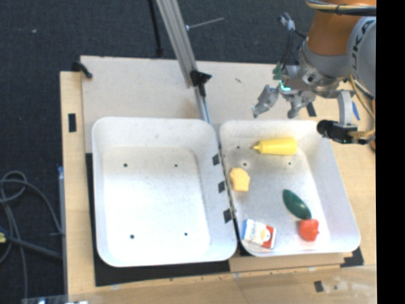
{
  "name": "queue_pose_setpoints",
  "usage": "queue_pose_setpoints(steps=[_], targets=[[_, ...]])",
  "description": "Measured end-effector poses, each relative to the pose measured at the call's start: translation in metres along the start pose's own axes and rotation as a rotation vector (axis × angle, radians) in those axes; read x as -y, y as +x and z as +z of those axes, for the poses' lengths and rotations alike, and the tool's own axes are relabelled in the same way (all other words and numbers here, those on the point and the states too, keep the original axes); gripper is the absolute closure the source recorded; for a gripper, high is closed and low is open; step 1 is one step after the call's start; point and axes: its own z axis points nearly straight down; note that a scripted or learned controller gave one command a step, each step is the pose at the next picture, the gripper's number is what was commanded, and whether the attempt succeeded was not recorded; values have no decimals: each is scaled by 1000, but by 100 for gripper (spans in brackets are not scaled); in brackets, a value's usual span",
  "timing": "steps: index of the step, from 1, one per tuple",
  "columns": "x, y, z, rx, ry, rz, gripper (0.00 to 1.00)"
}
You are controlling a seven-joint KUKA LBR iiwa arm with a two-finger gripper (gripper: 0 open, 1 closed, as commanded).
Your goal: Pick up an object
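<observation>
A pale bench (139, 90) carries two shallow white bins side by side, seen from above at a slant. The left bin (155, 192) is the wider of the pair; the right bin (332, 176) sits against it, their rims touching along the middle of the bench. A metal pole (180, 43) slants from the bench's far edge toward the seam between the bins.

The grey arm (335, 30), with its orange band, reaches in over the bench's far right corner. Its gripper (281, 103) hangs just beyond the right bin's far rim, fingers spread apart with nothing between them, clear of every object below.

Five items lie in the right bin. A yellow bottle (276, 147) rests on its side near the far rim, nearest the gripper. A dark green piece (295, 203) lies toward the bin's near right, just beside and behind a small red piece (308, 230) close to the near rim. A red-and-white carton (259, 234) sits in the near left corner, against the rim. A small yellow chunk (239, 180) lies along the left wall, about midway, close to the seam.

Dark cables (25, 214) trail on the floor past the bench's left edge.
</observation>
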Motion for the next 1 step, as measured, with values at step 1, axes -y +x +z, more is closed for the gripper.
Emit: queue_pose_setpoints(steps=[1], targets=[[-1, 0, -2, 2, -4, -1, 0]])
